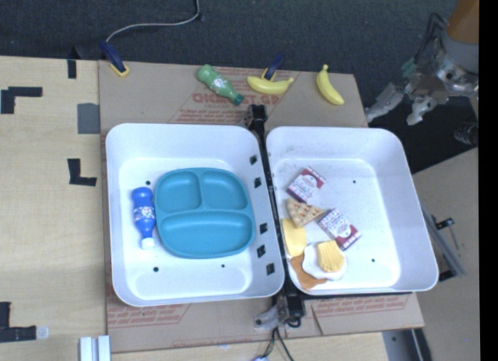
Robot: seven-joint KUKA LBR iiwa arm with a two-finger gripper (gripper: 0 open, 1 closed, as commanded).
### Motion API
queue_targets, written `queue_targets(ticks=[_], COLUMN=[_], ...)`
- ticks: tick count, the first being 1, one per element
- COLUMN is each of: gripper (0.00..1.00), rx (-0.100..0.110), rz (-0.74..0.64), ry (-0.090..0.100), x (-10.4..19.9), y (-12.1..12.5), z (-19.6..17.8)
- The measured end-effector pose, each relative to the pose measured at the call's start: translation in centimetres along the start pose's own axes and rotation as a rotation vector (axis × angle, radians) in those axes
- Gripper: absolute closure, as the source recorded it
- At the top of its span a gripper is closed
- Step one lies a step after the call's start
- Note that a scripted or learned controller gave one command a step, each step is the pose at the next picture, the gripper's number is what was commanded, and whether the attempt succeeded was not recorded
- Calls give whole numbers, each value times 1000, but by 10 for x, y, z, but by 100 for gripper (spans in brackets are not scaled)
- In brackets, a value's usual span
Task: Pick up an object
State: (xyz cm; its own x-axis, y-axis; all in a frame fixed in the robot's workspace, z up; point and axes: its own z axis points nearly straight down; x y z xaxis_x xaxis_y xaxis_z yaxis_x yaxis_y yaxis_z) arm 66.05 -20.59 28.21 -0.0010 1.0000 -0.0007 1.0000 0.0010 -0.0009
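Arm: the grey arm with the orange band [469, 9] is reaching in at the far right, well beyond the right bin's far right corner and over dark floor.
Gripper: the two-finger gripper [405, 106] is hanging off the bench, apart from every object; its two pale fingers [383, 106] are standing spread with a clear gap between them and nothing in that gap.
Left bin: the shallow white plastic bin on the left [124, 141] is holding a light blue divided plastic plate [205, 212] at its middle, with a small blue bottle with a white cap [143, 216] lying just beside the plate's left edge.
Right bin: the shallow white plastic bin on the right [389, 157] is holding its objects crowded toward its left side.
Packets: a small red and white packet [306, 185] is lying far in that group, and a second red and white packet [339, 229] is lying nearer and to the right.
Toy food: a tan wedge-shaped piece [304, 212] is sitting between the two packets; a yellow slice [292, 237] is lying near the divider; a yellow block [331, 258] is resting on a white and brown round piece [313, 271] at the near edge.
Bench beyond the bins: a green toy bottle [219, 84], a yellow banana [269, 85] and a second yellow banana [329, 88] are lying on the cardboard, far of both bins.
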Motion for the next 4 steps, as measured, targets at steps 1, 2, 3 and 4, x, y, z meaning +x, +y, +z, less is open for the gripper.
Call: queue_targets(ticks=[1, 2, 3, 4], gripper=[0, 0, 0, 0], rx=[4, -2, -3, -3], rz=[0, -1, 0, 0], ry=[2, 0, 0, -1], x=[50, 108, 111, 91], y=[7, -28, 9, -25], z=[180, 196, 197, 196])
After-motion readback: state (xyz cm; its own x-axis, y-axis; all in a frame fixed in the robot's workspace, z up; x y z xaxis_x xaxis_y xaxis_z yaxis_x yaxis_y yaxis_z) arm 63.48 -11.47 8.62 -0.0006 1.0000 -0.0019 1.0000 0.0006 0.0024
